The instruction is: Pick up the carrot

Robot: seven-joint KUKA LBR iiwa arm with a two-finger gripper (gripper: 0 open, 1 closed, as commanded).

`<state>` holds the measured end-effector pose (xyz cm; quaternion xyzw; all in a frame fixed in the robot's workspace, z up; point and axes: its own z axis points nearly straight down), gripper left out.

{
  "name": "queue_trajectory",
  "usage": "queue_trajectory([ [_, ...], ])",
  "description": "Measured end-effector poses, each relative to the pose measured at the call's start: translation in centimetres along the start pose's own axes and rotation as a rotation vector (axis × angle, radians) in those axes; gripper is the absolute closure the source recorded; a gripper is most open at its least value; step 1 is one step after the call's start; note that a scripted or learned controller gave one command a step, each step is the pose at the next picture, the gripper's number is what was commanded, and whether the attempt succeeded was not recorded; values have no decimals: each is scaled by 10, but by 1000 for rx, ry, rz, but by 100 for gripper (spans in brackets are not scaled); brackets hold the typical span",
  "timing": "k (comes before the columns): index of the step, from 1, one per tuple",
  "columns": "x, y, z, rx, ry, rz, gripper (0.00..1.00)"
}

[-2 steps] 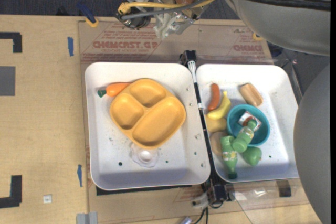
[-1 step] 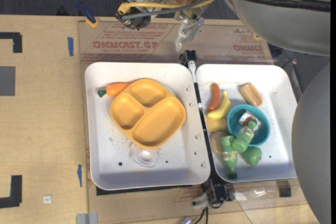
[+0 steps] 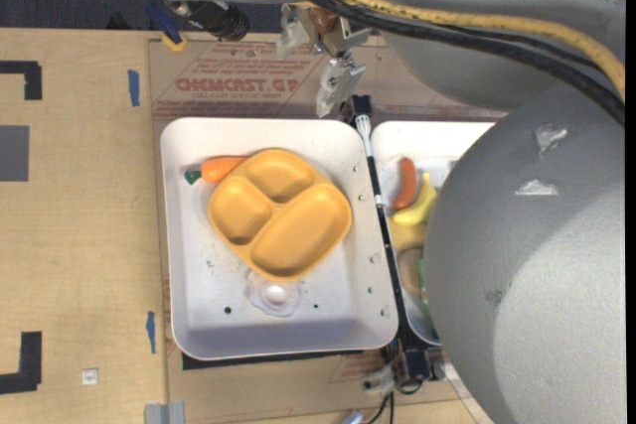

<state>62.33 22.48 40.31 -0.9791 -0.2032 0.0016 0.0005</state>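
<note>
The carrot [image 3: 221,169] is orange with a green stem end. It lies in the left white bin [image 3: 189,313] near its far left corner, and its right end is tucked under the rim of a yellow divided plate [image 3: 279,211]. My gripper [image 3: 334,79] hangs past the far edge of the bins, above the gap between them. It is well to the right of the carrot and farther back, clear of it. The grey arm covers most of the right side of the view.
A small whitish round object [image 3: 275,294] lies in front of the yellow plate. The right bin [image 3: 437,128] holds a banana [image 3: 417,210], a red-orange piece [image 3: 405,182] and something green [image 3: 412,270], partly hidden by the arm. Cardboard [image 3: 238,82] lies behind the bins.
</note>
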Motion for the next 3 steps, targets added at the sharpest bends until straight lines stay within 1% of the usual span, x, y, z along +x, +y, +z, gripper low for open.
queue_trajectory([
  [1,1,0,-12,-1,5,1,100],
  [2,-85,-38,-54,-1,6,204,100],
  [3,-158,72,-90,-3,0,-121,100],
])
